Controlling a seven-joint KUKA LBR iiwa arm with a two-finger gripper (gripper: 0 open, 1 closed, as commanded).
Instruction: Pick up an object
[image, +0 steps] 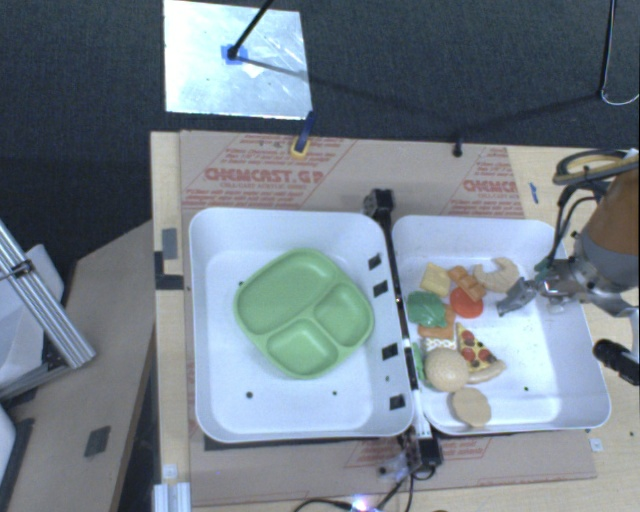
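The gripper (517, 298) hung low over the right bin (575, 375), its fingers slightly parted with nothing between them, in what looked like the approach stage of a pick. The toy food lay in a loose cluster just to the fingers' left: a tan curved piece (497, 271) closest, just above and left of the tips, a red tomato (466, 302) beside them, a yellow piece (436, 278) and green leaf (424, 307) farther left. Below the fingers sat a pizza slice (478, 355), a bread roll (445, 368) and a round cookie (470, 407). A green tray (303, 312) lay well to their left in the left bin (215, 395). The next move would likely call for a short shift left to centre over one piece, then a descent and close.
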